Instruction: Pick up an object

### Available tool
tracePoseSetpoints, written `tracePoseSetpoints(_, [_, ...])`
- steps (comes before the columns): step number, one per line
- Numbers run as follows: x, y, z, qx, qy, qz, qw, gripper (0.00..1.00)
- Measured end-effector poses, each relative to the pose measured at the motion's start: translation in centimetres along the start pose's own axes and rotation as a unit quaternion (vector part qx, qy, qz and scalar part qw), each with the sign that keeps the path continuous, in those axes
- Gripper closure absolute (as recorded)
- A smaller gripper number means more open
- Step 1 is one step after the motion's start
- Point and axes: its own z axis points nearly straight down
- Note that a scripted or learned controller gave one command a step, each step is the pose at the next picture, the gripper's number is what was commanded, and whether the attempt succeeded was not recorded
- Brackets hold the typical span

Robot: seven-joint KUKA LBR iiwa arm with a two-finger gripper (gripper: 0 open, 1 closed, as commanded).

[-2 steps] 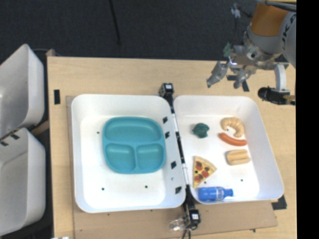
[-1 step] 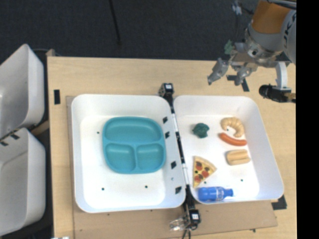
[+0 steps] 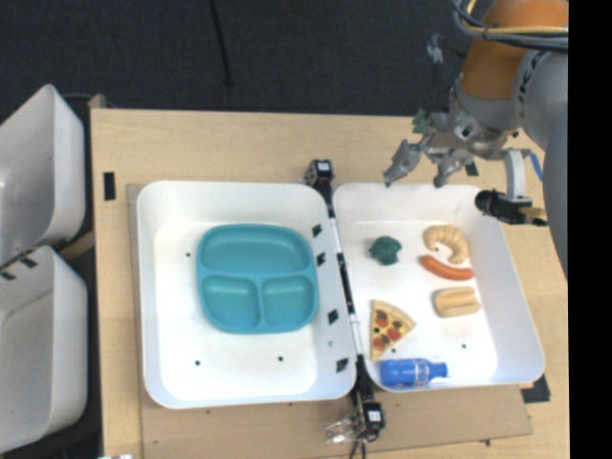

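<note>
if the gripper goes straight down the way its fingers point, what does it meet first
Probably the bare far end of the right bin, not a toy. The gripper, fingers spread, hangs above that rim; depth is unclear.

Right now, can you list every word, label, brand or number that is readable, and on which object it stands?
There is no readable text.
Blue bottle: any label is too blurred to read.
Pizza slice: spots are toppings, not writing.
Teal tray: plain, no marks.
</note>
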Motion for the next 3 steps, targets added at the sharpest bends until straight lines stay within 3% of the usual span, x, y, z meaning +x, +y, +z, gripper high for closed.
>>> tracePoseSetpoints(2, [-0.9,-0.6,10.3,0.000,0.000,0.002,1.0000,0.00])
tracePoseSetpoints(3, [-1.0,-0.5,8.9,-0.003,-0.001,0.002,1.0000,1.00])
